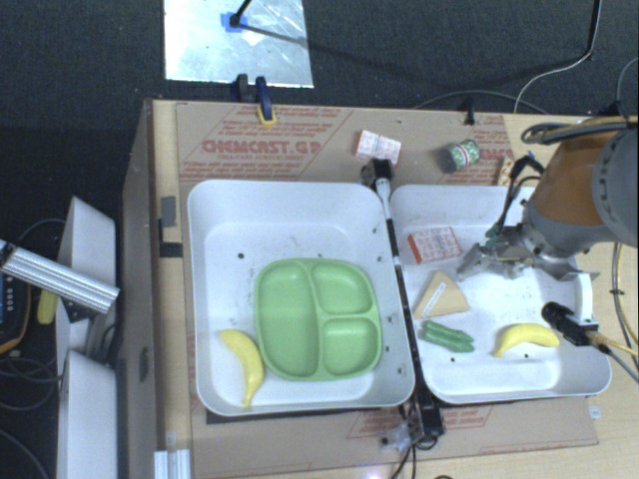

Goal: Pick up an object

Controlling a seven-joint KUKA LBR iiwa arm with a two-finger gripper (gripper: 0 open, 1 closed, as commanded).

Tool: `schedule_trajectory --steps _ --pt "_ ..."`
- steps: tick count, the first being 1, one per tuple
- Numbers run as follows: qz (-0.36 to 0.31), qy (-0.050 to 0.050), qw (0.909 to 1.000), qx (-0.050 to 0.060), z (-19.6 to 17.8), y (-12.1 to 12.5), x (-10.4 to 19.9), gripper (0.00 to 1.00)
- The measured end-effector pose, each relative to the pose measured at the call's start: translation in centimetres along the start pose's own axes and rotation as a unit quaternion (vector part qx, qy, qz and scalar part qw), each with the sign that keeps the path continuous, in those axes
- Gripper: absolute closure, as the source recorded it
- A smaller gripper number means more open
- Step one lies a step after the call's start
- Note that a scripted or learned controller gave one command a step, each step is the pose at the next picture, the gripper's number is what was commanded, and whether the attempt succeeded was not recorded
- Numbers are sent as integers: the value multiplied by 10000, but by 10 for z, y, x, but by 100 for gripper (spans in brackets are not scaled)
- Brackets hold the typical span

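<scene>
"chemcast gp" is printed in red on the brown sheet (262, 146) beyond the left bin (215, 208). the gripper (491, 257) is held over the right bin (579, 372), jaws spread and holding nothing.

Even overhead light, soft shadows, glare on foil sheet (238, 26), bright white bins (290, 208), slightly soft focus

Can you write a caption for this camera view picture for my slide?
Grey robot arm's hand hovers over right white bin above a pale cheese wedge, green pea pod and yellow banana.
</scene>
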State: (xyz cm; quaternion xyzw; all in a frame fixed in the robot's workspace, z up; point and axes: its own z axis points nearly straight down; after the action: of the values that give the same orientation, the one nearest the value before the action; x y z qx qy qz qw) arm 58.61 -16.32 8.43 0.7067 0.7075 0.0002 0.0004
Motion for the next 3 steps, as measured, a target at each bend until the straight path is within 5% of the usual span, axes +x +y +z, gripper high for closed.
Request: schedule_trajectory --steps 1,2,3 --pt "3 -5 10000 -1 0 -60 -44 0" --pt "2 3 10000 1 -3 -99 -27 0" --pt "-5 0 10000 -15 -14 -98 -27 100"
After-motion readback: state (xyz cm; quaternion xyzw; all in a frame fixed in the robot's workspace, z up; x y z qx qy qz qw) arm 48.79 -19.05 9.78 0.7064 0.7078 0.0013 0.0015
